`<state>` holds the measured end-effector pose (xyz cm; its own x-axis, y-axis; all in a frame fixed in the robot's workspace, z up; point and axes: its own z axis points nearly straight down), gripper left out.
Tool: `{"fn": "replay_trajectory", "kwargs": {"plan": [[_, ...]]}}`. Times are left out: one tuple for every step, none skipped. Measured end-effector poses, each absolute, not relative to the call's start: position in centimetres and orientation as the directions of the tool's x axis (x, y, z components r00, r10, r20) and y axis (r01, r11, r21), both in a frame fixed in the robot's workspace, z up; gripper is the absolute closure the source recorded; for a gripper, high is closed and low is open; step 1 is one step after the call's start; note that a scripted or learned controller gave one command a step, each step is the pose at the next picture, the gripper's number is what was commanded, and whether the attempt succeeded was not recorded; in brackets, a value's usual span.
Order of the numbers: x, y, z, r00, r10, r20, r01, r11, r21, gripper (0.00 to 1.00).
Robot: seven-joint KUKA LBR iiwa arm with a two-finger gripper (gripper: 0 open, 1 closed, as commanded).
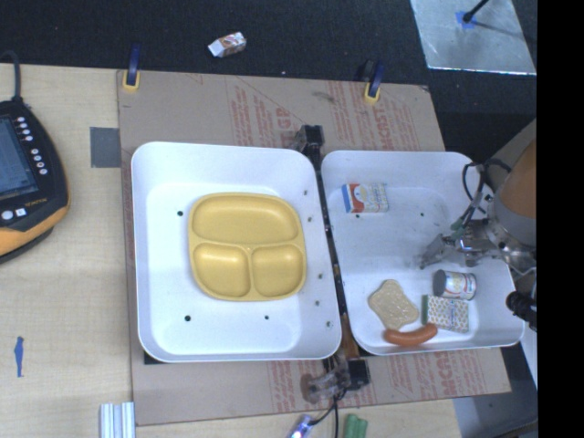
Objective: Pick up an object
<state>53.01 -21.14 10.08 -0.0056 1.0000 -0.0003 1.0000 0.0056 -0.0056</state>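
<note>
Objects for picking lie in the right bin (pixel 401 167): a carton (pixel 365 198) near the far left corner, a can (pixel 453 285) on its side toward the right wall, a toast slice (pixel 393 304) in the near half, a sausage (pixel 411 337) along the near wall, and a patterned packet (pixel 446 313) just beside the can, on its near side. The toast and the sausage lie close together; whether they touch cannot be told. The carton lies well apart from the other four.

The tool (pixel 441 249) sits low over the right bin, between the carton and the can, just beyond the can. Its two thin prongs are spread and point toward the bin's middle. Nothing is seen between them. The arm (pixel 516 190) enters from the right edge, over the bin's right wall.

The left bin (pixel 146 245) holds a yellow tray (pixel 247 245) with three compartments, one long and two small, lying flat near the bin's centre.

Both bins rest side by side on a cardboard sheet (pixel 274 108) on the worktop (pixel 64 318). Two clips (pixel 132 71) fasten the sheet's far edge. A pendant (pixel 26 181) with a screen lies on the worktop at the left edge. A crumpled wrapper (pixel 227 45) lies on the dark floor beyond the worktop.
</note>
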Motion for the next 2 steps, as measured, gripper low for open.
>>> {"fn": "replay_trajectory", "kwargs": {"plan": [[50.8, -17.1, 9.1, -0.007, 1.0, 0.0, 1.0, 0.007, -0.004, 0.0], [60.4, -21.2, 9.2, -0.003, 1.0, 0.0, 1.0, 0.003, -0.001, 0.0]]}}
